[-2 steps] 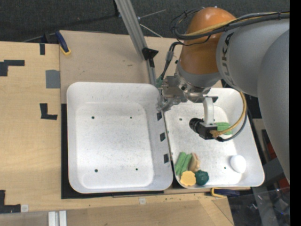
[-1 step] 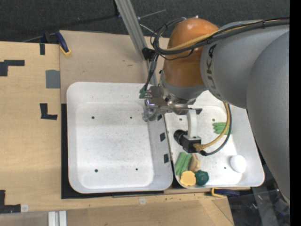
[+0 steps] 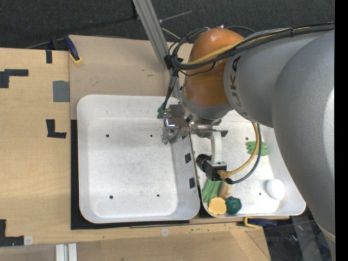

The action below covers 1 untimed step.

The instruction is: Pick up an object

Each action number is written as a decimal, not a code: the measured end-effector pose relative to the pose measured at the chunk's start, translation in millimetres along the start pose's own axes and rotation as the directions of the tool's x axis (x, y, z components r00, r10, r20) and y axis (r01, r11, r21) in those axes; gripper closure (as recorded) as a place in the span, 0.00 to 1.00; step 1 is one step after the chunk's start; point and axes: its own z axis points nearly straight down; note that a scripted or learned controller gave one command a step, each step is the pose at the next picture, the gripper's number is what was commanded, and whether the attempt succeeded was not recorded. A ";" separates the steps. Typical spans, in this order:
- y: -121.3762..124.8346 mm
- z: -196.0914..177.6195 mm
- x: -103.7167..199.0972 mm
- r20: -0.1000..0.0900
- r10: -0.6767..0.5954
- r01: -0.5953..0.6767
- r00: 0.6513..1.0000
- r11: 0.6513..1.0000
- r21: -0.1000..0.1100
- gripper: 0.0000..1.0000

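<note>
At the far left, the wooden bench (image 3: 32, 145) carries black tape marks. A blue clamp (image 3: 73, 50) with a yellow tip sits just above the left bin's upper left corner. The left bin (image 3: 130, 162) has a white floor with fine dark speckles and a few black dots.

Over its right wall, in the upper half, I see the gripper (image 3: 170, 130), hanging from the grey arm (image 3: 293, 91) below the orange band (image 3: 212, 64). From here I cannot tell whether the gripper is open or closed.

The things to pick lie in the right bin (image 3: 236, 137), which stands just beside the left bin's right wall. Just past the left bin's lower right corner lies a long green piece (image 3: 209, 189), slanted. A yellow round piece (image 3: 217, 206) is at its lower end. A dark green round piece (image 3: 234, 204) sits just beside the yellow one, a little farther right of that corner.

Well to the right of the left bin, level with its lower third, rests a white ball (image 3: 274, 188). Higher up, level with the left bin's middle, I make out a pale green piece (image 3: 265, 148), partly behind the robot's cable.
</note>
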 end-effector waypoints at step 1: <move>0.4 -1.2 -0.1 -0.001 0.000 0.000 1.000 1.000 -0.002 0.00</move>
